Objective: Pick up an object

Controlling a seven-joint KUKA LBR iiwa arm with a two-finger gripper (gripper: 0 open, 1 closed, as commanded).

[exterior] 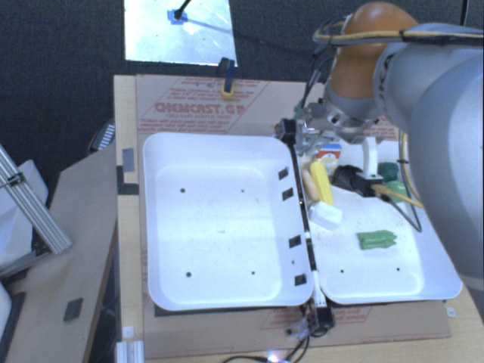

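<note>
Bare aluminium frame bars (26,203) slant in at the far left beside the pale brown table (83,218), with dark fabric behind and one shiny silver sheet (178,21) against it. On the table sits one brown board with red print (197,106), with a single blue-and-yellow clamp (226,79) at its far edge. The board carries two shallow white bins, the left bin (219,225) and the right bin (393,282), which meet along a seam with four small black tabs (288,195). In the right bin's far left corner, one tan oblong piece (309,180) and one yellow oblong toy (321,184) lie side by side. One white block (327,216) lies just in front of them and one small white packet with red and blue marks (327,156) lies behind. The claw (305,136) hangs over that corner; whether it is apart or together cannot be told. Further right lie one flat green toy (376,239) and one darker green thing (389,171), partly hidden.
</note>
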